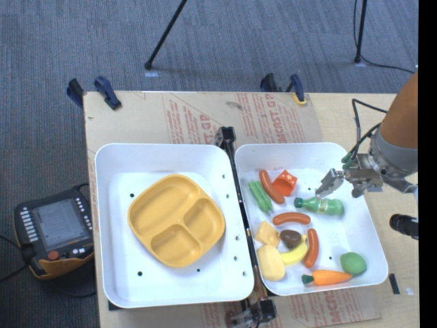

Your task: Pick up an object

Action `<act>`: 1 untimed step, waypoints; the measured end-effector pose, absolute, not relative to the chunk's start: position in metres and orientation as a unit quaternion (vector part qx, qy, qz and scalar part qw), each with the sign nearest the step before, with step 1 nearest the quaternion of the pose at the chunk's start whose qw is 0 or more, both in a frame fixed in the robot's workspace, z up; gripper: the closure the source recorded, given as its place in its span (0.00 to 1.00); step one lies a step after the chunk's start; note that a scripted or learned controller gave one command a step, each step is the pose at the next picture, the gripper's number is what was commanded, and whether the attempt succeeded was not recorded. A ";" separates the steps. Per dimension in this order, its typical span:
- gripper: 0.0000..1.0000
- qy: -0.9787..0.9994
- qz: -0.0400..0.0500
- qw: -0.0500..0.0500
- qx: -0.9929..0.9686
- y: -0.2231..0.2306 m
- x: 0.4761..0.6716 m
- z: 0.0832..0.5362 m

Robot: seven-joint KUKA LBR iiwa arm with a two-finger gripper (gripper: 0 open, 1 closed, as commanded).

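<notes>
Where toy food crowds, jaws (341, 183) seemingly above green bottle (321, 206).

Grey-blue carpet (205, 33) covers the floor across the top and left of the frame, crossed by two thin black stand legs (167, 29), while a cardboard-topped table (184, 118) fills the centre, blue clamps (106, 91) gripping its far edge and a handheld control pendant (53, 231) lying lower left.

The arm (404, 125) is grey with an orange band above the wrist. A black cable loops beside it. Its gripper (330, 183) is dull metal, with small green fittings behind.
</notes>
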State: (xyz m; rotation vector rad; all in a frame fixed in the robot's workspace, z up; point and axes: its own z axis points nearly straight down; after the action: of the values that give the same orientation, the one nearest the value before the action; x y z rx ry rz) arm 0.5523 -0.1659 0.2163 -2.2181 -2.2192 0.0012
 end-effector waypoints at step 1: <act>0.00 -0.707 0.001 0.003 -0.708 -0.125 0.515 0.087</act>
State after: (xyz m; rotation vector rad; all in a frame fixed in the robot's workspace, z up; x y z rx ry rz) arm 0.5152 -0.1249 0.0867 -2.2192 -2.2155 0.0027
